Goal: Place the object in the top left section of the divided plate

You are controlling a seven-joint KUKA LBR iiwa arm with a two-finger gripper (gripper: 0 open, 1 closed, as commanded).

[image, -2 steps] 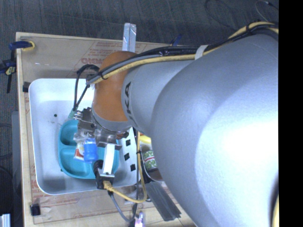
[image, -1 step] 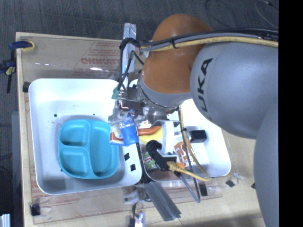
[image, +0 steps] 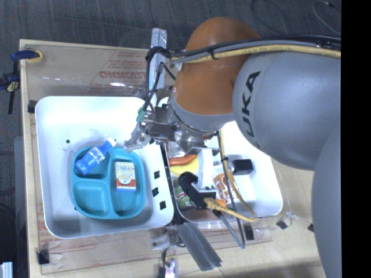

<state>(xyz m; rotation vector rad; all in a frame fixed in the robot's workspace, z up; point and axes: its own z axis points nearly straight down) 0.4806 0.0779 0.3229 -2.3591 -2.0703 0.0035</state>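
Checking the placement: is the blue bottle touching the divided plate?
Touching. The camera view shows the blue bottle lying in the top left section of the divided plate.

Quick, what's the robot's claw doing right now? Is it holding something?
Gripper: sits above the top right edge of the blue plate; whether it is open, closed or holding anything cannot be told.

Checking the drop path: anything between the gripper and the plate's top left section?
That section of the divided plate already holds a blue bottle. A small carton lies in the right section. The gripper sits just above and right of the plate, with nothing visible between them.
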